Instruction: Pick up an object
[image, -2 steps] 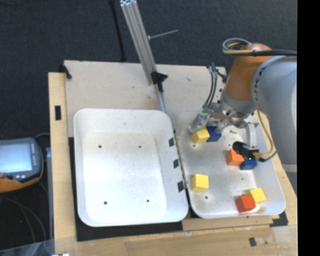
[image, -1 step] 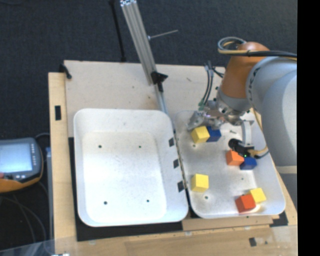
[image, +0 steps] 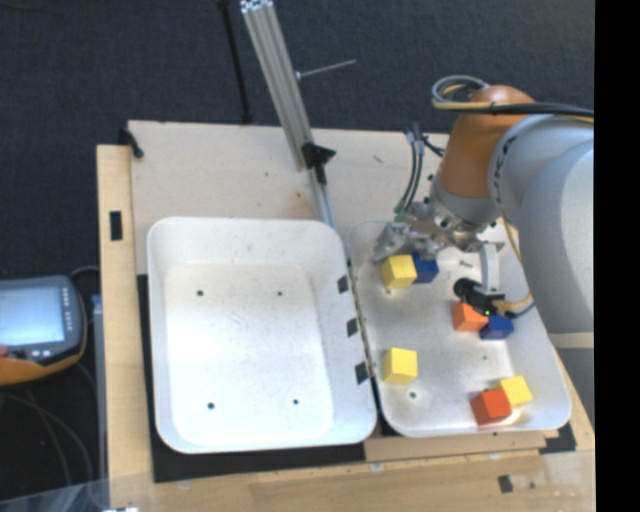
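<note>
My gripper (image: 408, 240) hangs over the far left part of the right bin (image: 436, 428). Directly under it and touching its lower end is a yellow cube (image: 400, 271), with a blue cube (image: 428, 268) tight against that cube's right side. The view from above hides how the gripper meets the yellow cube. Further right lie an orange cube (image: 466, 316) and a second blue cube (image: 498, 326), side by side. Another yellow cube (image: 400, 364) sits alone near the bin's left wall. An orange-red cube (image: 491, 406) and a yellow cube (image: 517, 389) rest together at the near right corner.
The left bin (image: 250, 330) lies beside the right one. A slanted aluminium pole (image: 285, 90) rises from behind the bins, its foot close to the gripper's left. My grey arm (image: 545, 200) covers the right bin's far right side. A small screen device (image: 35, 322) sits off the bench at left.
</note>
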